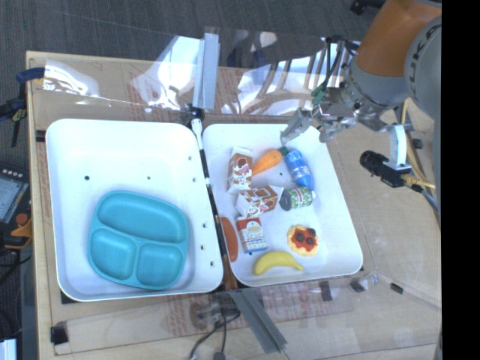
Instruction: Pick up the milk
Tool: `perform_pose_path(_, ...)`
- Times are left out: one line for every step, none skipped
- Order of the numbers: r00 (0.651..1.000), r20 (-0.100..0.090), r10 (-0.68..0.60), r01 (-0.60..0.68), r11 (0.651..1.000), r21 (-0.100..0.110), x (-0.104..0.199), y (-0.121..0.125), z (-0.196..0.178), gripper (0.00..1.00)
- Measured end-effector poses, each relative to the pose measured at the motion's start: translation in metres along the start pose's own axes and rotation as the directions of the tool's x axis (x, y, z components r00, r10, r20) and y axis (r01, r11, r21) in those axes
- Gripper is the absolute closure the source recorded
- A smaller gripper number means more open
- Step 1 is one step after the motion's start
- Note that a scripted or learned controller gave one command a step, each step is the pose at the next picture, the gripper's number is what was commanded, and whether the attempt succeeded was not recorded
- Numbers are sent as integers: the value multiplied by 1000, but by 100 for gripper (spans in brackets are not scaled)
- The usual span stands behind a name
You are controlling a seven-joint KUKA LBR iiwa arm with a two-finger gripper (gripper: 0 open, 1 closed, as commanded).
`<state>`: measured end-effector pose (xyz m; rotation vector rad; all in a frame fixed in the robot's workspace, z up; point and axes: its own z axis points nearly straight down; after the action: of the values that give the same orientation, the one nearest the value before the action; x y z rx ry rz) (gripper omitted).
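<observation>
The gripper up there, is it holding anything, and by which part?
Nothing is held. The gripper hangs over the right bin's far edge, above the blue bottle, with nothing between its fingers.

The setting is a robotics laboratory test cell, not a home or shop. A grey industrial arm [405, 43] with an orange band is mounted at the right of a wooden table [112, 96]. The table carries two shallow white bins [60, 201] fixed side by side, with clear plastic sheeting [247, 58] standing behind them. The right bin contains toy food items, including a plastic banana [277, 262] and a carrot [267, 162]; the left bin holds a blue compartment tray [139, 238]. Cables [206, 343] run from the table's front edge. The floor [112, 13] is dark grey carpet. Electronic equipment [9, 193] sits at the left edge.
</observation>
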<state>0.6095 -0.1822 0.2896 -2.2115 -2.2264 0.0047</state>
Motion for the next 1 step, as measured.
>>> perform_pose_path(1000, 0, 20, -20, 1000, 0, 43, -8, 199, 0)
